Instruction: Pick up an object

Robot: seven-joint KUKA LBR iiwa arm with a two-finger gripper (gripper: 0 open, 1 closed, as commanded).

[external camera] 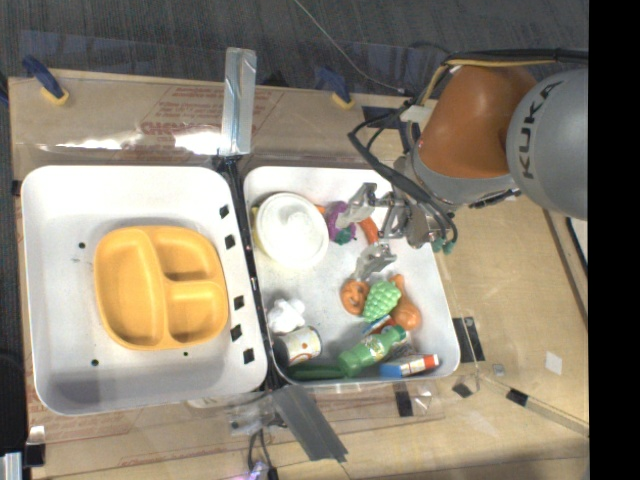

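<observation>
While I look down from the fixed camera, I see a pale wooden bench (510, 298) covered partly with a clear plastic sheet, and behind it a dark grey carpet floor (130, 8) with a thin cable lying across it. Two shallow white bins stand side by side on the bench, touching along a black middle edge.

The left bin (50, 218) carries one yellow divided tray (160, 286), which lies flat near the centre.

The right bin (440, 313) is crowded. A white round bowl (291, 228) sits in its upper left part. Just beside it to the right are a small purple toy (338, 213) and an orange carrot-like piece (369, 230). Lower, I see an orange round toy (354, 296), a green textured toy (380, 301) touching it, a green bottle (372, 350), a small cup (300, 345) and a marker with a red cap (408, 366) along the near wall.

The arm (520, 138) comes from the right. Its claw (378, 230) hangs over the upper middle of the right bin, the metal fingers spread apart, and I see nothing between them. One finger points to the purple toy, the other is above the orange round toy.
</observation>
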